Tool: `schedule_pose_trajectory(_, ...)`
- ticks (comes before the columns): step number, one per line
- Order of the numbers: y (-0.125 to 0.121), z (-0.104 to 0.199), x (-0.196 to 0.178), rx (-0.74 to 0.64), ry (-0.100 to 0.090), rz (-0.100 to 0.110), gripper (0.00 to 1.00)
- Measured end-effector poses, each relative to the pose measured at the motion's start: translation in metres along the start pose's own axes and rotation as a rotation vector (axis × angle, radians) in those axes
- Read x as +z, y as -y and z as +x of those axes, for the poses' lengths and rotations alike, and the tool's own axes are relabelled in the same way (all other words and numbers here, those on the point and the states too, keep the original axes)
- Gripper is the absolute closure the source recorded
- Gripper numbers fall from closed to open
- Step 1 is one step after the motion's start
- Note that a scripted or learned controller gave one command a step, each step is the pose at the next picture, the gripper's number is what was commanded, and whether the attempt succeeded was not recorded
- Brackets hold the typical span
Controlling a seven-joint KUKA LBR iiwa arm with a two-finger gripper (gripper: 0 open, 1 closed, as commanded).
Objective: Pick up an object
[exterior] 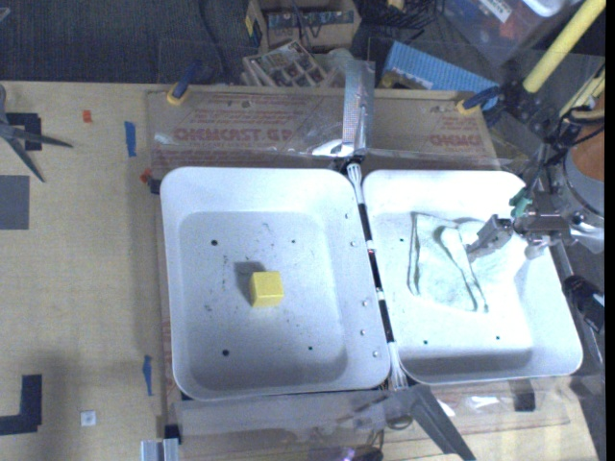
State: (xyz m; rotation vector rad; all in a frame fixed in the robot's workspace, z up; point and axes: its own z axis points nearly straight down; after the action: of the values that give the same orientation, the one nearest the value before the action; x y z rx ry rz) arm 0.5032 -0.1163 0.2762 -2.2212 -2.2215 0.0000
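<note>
Reaching into the right bin (557, 353), the gripper (478, 246), grip state impossible to tell, meets a limp pale cloth (444, 269) that could slip free on lifting

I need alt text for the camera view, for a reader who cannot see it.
The robot hand hovers over a crumpled pale cloth in the right bin. A yellow block lies in the left bin.
</note>
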Motion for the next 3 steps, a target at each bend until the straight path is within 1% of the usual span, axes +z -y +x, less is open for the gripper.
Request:
schedule_pose_trajectory(1,0.019,-0.037,-0.036,0.232,0.002,-0.004,0.00)
schedule_pose_trajectory(2,-0.021,-0.011,-0.007,0.225,0.001,-0.001,0.00)
schedule_pose_trajectory(3,-0.023,0.015,-0.012,0.056,0.000,-0.001,0.00)
